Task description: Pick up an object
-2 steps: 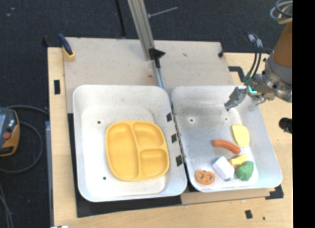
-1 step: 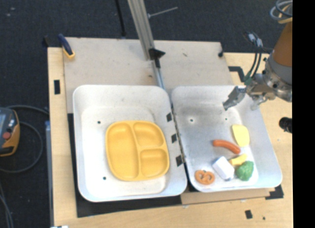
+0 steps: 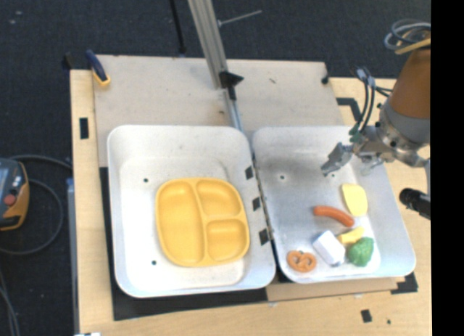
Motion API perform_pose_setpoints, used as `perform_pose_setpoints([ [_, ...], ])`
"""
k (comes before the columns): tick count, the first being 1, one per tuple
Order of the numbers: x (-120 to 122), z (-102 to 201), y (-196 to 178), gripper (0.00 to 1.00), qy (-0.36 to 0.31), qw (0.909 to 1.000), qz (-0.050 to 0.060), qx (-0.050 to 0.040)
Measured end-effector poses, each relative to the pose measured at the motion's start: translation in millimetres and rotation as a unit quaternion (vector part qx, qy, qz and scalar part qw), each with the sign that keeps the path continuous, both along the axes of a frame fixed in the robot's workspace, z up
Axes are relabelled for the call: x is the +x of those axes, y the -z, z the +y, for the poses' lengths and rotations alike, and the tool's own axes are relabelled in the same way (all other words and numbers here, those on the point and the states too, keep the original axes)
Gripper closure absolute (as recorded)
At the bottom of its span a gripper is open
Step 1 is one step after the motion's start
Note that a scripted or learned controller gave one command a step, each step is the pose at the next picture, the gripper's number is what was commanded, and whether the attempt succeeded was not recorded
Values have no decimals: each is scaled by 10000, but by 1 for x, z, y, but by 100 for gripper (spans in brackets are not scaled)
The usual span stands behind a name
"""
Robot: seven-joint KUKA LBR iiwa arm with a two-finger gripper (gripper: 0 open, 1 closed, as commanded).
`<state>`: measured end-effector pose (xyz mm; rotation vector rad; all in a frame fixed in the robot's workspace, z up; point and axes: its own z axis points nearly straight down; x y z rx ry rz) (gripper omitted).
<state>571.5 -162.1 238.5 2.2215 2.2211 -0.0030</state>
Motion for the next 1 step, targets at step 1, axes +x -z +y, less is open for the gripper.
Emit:
perform_pose_setpoints([
  [1, 0, -1, 42, 0, 3, 10000, -1, 0],
])
